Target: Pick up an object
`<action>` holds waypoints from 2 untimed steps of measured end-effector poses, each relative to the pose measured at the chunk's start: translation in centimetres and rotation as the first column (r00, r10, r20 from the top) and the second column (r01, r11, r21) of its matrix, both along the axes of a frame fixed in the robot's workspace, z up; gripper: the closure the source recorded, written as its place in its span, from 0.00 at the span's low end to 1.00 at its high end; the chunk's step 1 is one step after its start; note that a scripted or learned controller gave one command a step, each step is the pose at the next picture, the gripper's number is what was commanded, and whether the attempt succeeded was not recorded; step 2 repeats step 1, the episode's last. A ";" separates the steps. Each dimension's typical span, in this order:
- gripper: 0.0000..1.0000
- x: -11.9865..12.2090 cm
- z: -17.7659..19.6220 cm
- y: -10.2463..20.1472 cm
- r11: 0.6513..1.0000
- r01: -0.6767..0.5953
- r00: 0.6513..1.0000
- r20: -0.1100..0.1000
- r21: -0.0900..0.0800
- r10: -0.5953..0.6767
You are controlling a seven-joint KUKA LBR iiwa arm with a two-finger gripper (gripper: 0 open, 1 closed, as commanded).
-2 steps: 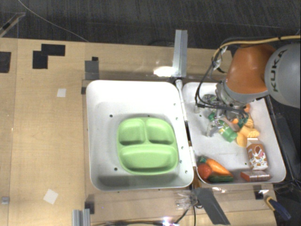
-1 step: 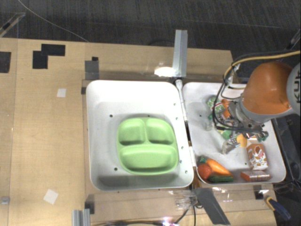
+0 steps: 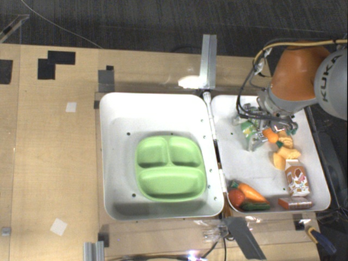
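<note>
Camera view: fingers (image 3: pixel 255 130), state cannot be told, low in right bin (image 3: pixel 239 167) at its far end, beside orange toy food (image 3: pixel 272 136). Carrot (image 3: pixel 251 191) near left corner. Green tray (image 3: pixel 170 168), left bin. Step: reaching; next, closing squarely on one item.

We observe bright, even overhead lighting; glare on the table (image 3: pixel 187 82) behind the bins; soft shadows; slight overall blur.

Wooden bench (image 3: pixel 49 162), two white bins side by side: left bin (image 3: pixel 114 145), right bin (image 3: pixel 239 167)
</note>
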State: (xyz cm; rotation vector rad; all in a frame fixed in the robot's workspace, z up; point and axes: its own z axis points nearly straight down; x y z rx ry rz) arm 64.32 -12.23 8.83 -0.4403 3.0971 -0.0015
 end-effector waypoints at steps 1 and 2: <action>0.00 -13.3 0.3 -0.1 1.000 0.014 1.000 0.000 -0.003 -0.014; 0.00 -13.3 0.3 -0.1 1.000 0.014 1.000 0.000 -0.003 -0.014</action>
